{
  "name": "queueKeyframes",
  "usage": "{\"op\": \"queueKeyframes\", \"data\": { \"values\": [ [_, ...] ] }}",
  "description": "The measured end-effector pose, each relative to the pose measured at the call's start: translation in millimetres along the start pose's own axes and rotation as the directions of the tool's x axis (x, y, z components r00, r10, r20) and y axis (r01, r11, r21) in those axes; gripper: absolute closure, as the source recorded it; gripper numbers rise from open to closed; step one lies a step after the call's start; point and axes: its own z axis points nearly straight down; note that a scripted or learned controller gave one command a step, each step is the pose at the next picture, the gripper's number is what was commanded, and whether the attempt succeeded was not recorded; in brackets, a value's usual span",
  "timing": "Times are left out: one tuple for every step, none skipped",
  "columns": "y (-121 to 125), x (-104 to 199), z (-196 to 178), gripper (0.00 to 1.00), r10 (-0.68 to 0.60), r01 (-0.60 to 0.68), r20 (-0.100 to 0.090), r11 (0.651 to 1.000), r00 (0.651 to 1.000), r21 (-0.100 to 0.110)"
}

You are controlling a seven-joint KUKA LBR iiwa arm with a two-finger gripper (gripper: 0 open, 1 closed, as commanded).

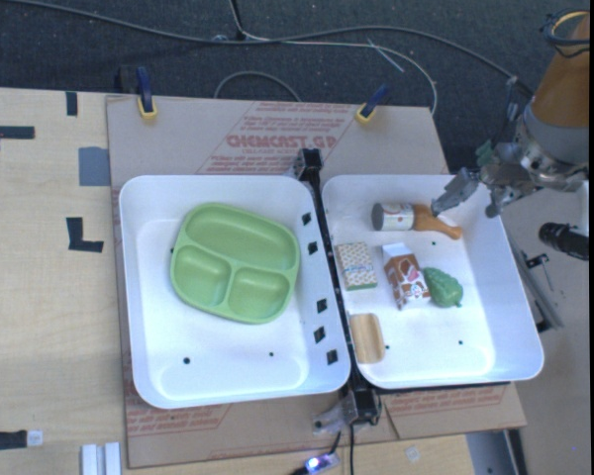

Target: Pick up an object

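The right bin (495, 349) holds several small objects: a grey-and-tan cylinder (392, 216), an orange piece (437, 226) beside it, a patterned packet (356, 264), a red-and-white carton (404, 277), a green leafy toy (443, 288) and a tan block (366, 337). My gripper (474, 195) hangs over the bin's upper right corner, above and right of the orange piece, open, with nothing between its fingers.
The left bin (148, 364) carries a green divided plate (236, 262). Black clips run down the divider between the bins (320, 265). Two clamps (146, 102) (372, 102) pin the cardboard base at the back. Cables cross the dark floor behind.
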Motion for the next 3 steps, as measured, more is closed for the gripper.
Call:
{"op": "queueKeyframes", "data": {
  "values": [
    [2.5, 0.5, -8.1, 0.0, -0.004, 0.004, 0.003, 1.0, 1.0, -0.013],
    [-0.2, 1.7, 56.6, 0.0, -0.003, 0.003, 0.003, 1.0, 1.0, -0.007],
    [-8.1, 7.4, 116.6, 0.0, -0.003, 0.003, 0.003, 1.0, 1.0, -0.007]
  ]
}}
